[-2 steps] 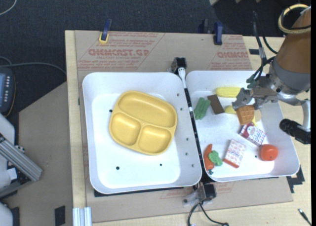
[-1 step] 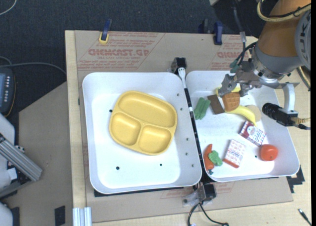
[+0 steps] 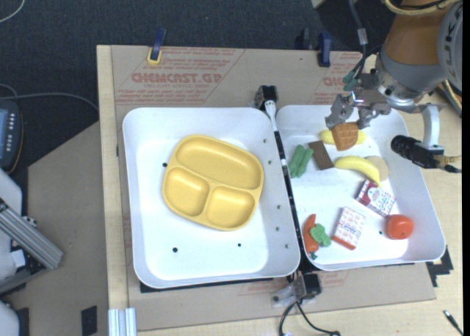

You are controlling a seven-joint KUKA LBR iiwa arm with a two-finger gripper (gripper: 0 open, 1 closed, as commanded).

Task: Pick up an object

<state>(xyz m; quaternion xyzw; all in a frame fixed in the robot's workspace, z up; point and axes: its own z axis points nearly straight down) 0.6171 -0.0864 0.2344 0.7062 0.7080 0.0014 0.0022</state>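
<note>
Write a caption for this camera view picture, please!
Robot pincer hovers over toy food in the right bin; yellow tray sits in the left.

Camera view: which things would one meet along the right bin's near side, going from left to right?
Red and green toy vegetable → red-and-white printed carton → round red toy tomato.

yellow tray (image 3: 213, 181), yellow banana (image 3: 360, 166), red tomato (image 3: 399, 227)
</note>
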